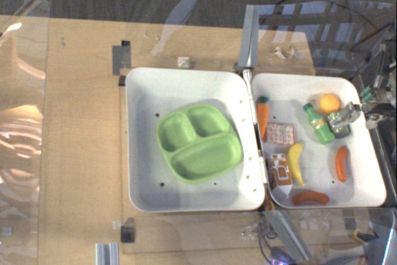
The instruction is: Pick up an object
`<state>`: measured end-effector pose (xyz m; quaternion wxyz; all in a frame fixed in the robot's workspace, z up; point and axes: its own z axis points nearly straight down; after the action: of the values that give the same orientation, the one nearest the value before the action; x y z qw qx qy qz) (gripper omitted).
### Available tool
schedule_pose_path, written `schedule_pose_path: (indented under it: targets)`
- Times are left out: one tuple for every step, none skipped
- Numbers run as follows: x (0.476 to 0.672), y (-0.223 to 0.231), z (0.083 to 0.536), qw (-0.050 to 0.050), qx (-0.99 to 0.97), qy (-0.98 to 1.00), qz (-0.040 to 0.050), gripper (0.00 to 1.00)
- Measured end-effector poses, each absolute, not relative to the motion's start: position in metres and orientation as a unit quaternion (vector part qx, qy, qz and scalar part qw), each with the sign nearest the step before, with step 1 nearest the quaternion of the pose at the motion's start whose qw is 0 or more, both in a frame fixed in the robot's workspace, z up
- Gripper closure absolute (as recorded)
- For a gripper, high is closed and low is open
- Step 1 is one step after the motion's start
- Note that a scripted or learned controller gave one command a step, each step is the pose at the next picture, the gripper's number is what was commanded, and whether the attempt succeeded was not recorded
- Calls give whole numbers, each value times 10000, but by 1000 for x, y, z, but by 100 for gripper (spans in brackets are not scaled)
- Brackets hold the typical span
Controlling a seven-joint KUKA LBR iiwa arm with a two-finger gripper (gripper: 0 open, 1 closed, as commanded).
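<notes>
Wooden bench [80, 133] under two white bins [142, 195], side by side.

- Claw [343, 119] low over the right bin [366, 198], hemmed close: green bottle [318, 124] touching its left side, orange [329, 102] just up-left.
- Below it, bare floor down to the sausage [341, 164].
- Farther left, banana [296, 163], packets [280, 133] and carrot [263, 119] crowd the wall.
- Well left, a green tray [198, 143] fills the left bin's [139, 133] middle; its edges stay free.
</notes>
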<state>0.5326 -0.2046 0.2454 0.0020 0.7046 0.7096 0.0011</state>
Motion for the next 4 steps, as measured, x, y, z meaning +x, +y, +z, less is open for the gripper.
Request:
schedule_pose_path:
  targets:
    - [600,-204,184,17,6702,7422,7,0]
    - [638,-204,109,32,6419,7668,15,0]
    - [595,-205,96,26,5925,8055,13,0]
    - [599,-205,109,80,5916,8062,31,100]
